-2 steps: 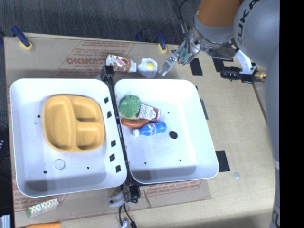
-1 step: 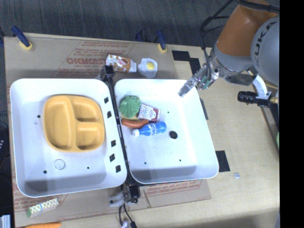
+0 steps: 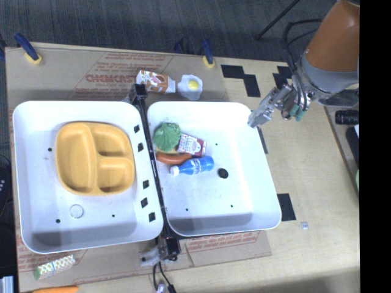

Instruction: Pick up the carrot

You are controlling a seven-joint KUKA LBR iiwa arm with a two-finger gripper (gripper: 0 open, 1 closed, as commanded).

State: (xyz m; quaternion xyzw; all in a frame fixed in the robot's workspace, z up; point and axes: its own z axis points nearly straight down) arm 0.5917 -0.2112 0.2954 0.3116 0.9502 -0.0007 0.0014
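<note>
The carrot [image 3: 171, 158] is a short orange piece lying in the right bin [image 3: 244, 182], near its left wall. A green leafy vegetable [image 3: 166, 136] rests just above it, a red packet [image 3: 190, 144] lies to its upper right, and a blue bottle [image 3: 194, 166] touches its lower right side. My gripper [image 3: 264, 114] hangs over the right bin's upper right corner, well to the right of the carrot, with nothing between its fingers.
The left bin [image 3: 36, 218] holds a yellow divided tray [image 3: 95, 157]. Behind the bins lie a small carton [image 3: 151, 81] and a white-and-yellow item [image 3: 190, 86]. A wrapped packet [image 3: 55, 266] lies at the bench's front left. The right bin's lower half is bare.
</note>
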